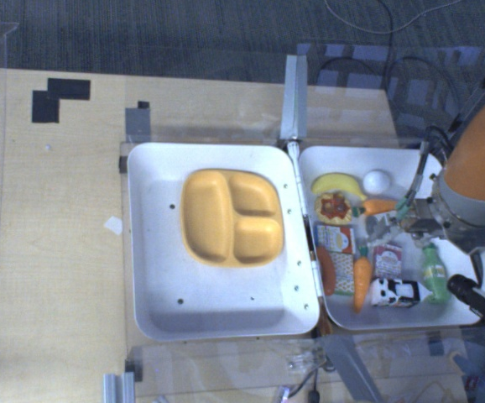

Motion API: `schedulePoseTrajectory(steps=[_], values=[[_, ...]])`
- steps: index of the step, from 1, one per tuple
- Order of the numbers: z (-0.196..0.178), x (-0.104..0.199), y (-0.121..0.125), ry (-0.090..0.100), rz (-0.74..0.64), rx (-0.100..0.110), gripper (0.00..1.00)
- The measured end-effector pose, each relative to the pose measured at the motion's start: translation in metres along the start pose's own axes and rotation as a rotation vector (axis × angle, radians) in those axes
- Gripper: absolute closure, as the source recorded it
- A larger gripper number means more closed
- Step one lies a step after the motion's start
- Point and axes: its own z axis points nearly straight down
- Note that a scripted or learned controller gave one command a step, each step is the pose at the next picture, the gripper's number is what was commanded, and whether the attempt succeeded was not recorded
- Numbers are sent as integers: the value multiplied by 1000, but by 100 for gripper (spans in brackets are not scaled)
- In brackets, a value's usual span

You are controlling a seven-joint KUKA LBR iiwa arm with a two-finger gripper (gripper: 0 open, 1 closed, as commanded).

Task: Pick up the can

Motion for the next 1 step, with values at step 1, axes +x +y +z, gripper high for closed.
schedulePoseTrajectory(steps=[1], values=[[99, -28, -12, -3, -92, -6, 0]])
